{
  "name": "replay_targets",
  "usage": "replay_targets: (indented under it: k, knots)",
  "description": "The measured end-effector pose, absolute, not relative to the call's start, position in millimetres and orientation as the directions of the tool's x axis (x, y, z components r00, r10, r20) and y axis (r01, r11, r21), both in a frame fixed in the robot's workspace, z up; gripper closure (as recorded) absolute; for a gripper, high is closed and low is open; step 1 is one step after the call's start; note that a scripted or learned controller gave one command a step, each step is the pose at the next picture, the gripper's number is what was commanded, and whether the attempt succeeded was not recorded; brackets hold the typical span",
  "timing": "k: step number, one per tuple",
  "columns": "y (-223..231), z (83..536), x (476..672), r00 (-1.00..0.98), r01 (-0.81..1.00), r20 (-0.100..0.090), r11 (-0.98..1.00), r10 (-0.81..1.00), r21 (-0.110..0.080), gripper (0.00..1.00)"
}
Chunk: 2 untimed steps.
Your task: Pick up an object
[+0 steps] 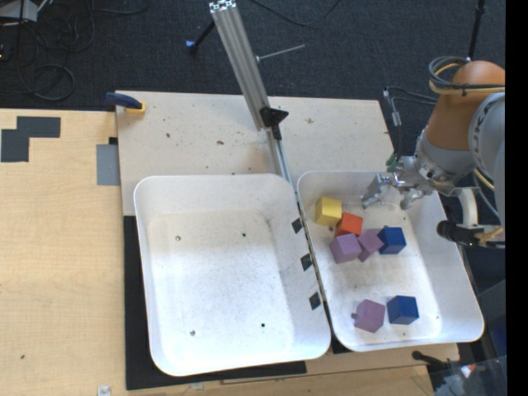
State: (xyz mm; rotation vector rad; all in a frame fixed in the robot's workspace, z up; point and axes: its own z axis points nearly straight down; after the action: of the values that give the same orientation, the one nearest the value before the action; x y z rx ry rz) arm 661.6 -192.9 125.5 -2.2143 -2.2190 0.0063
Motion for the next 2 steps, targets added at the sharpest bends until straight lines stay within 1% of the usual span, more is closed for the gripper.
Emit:
replay_targets:
  k: [1,2]
  knots:
    - [-191.9,88.6,661.1,-0.005,1.000,0.000,0.005,1.000,-0.005,0.00]
    - [-192.1,100.9,662.0,-0.006,1.000,-0.001,0.006,1.000,-0.002,1.00]
